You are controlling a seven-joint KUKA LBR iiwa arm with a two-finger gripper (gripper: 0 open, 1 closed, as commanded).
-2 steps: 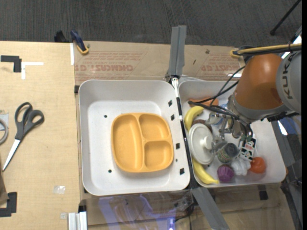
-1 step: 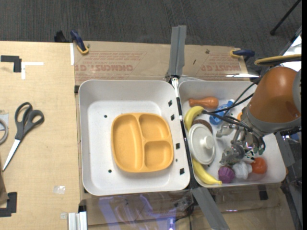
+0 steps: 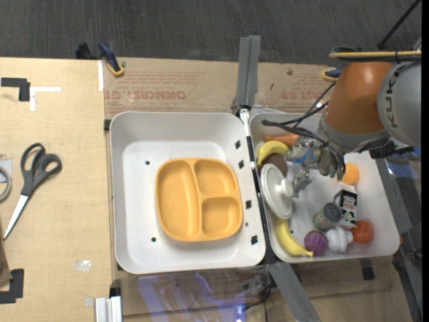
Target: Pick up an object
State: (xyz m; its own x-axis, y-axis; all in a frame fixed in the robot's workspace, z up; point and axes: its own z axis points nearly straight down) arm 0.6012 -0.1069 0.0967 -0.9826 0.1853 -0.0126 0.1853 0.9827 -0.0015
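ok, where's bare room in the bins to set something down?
Free: the left white bin's floor in a ring around the yellow three-compartment plate, widest along the top and left wall. The plate's compartments are bare too. Crowded: the right white bin, with bananas, silver lid, purple ball and small items packed under the gripper.

My arm point(image 3: 365, 99) hangs over the right bin point(image 3: 389, 247), above a silver lid point(image 3: 276, 190), bananas point(image 3: 289, 241) and small toys. The left bin point(image 3: 127, 180) holds a yellow tray point(image 3: 199, 198). Scissors point(image 3: 30, 180) lie on the worktop point(image 3: 53, 247).
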